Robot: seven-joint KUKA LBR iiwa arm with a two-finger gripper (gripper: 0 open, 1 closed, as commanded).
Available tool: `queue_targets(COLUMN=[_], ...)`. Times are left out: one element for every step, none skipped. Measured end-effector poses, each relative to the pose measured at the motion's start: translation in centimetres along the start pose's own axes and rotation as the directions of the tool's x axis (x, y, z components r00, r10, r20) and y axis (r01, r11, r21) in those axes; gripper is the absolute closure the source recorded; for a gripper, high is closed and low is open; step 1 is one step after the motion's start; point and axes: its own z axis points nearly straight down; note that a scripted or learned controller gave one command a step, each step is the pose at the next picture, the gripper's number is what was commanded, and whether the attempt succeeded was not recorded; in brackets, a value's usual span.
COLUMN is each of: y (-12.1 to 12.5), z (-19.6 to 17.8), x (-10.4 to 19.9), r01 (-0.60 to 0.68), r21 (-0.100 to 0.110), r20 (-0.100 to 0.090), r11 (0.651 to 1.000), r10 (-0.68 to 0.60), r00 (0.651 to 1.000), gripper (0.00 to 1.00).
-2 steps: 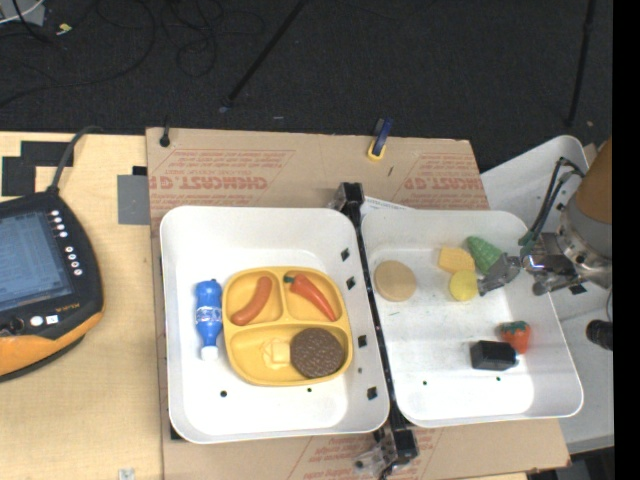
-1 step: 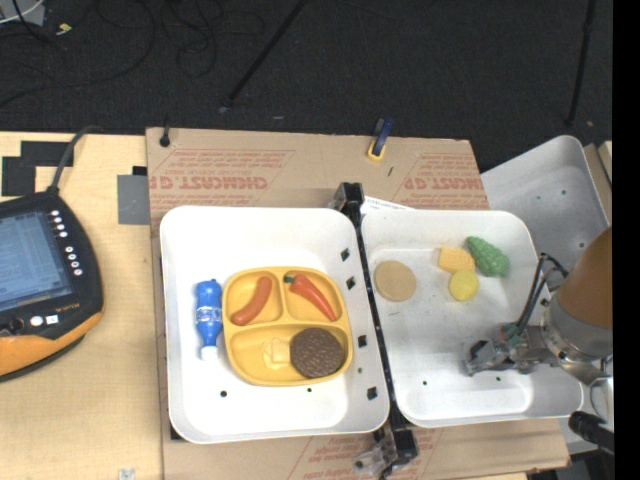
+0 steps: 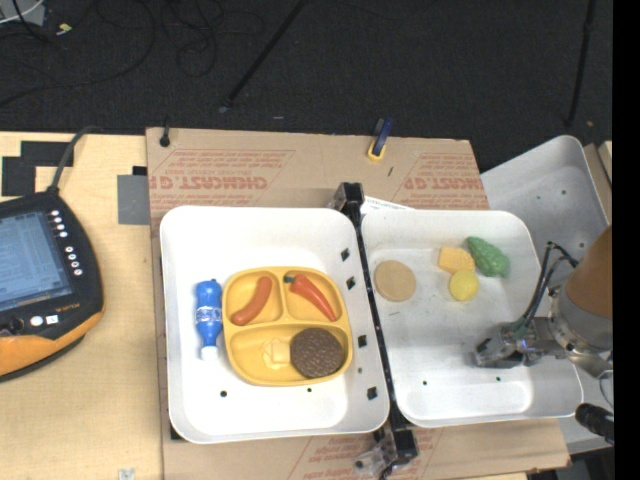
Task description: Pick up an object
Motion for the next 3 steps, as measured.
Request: queue_targets(y=[6.5,8.3,7.3], z=[-6.3,-10.4,-17.9], x=[3.9,12.0,18.6], r01=[0.017,0.018,0.017], r21=[-0.010,-0.005,-0.007], r20=[0.003,0.000,0.000], r11=[1.000,1.000,1.000], r10=[-0.017,-0.018,-0.017], r00=[1.000,1.000,1.000], gripper=[1.00,1.00,1.00])
